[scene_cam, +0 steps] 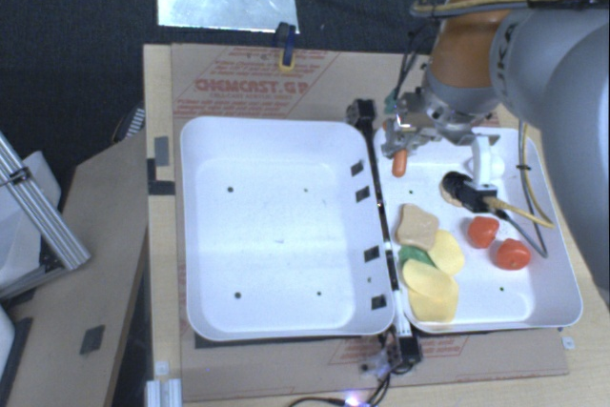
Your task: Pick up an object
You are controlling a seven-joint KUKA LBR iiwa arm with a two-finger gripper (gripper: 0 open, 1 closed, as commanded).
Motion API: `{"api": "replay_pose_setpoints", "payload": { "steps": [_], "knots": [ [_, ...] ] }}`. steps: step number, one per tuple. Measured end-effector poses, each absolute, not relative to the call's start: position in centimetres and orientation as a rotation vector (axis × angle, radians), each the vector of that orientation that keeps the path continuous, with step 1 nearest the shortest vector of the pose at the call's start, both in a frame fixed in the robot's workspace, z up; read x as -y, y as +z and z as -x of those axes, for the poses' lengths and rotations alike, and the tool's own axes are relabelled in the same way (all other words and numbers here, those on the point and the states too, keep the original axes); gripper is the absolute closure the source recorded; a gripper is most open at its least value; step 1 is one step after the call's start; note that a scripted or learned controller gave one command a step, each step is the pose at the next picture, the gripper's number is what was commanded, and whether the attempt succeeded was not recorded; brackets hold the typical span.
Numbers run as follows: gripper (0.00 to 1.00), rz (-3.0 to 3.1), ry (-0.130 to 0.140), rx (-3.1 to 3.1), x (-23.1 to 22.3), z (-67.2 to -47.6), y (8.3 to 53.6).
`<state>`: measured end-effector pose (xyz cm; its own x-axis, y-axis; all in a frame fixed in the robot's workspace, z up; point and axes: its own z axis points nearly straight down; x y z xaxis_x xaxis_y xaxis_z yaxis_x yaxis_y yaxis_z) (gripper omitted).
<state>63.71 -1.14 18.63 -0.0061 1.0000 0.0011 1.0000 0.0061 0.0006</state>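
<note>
Clearly the left bin [276,234] plays no part; all the objects lie in the right bin [543,300]. At its far left corner the gripper [404,140] hangs, and a small orange piece [399,163] stands nearly upright just below it, long axis toward the claw. Whether the claw pinches it or is spread, I cannot tell.

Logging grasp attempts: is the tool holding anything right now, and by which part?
It cannot be told. The tool hangs over the right bin with a small orange piece just below it, but the grip itself is hidden.
</note>
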Motion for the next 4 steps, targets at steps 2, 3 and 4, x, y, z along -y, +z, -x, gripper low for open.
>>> {"api": "replay_pose_setpoints", "payload": {
  "steps": [2,3,4],
  "knots": [
    [1.00,2.214,-0.011,2.233,-9.7,-64.0,25.0],
    [1.00,2.215,-0.023,2.238,-14.8,-61.2,40.4],
    [1.00,2.225,0.001,2.220,-8.4,-62.0,35.2]
  ]
}}
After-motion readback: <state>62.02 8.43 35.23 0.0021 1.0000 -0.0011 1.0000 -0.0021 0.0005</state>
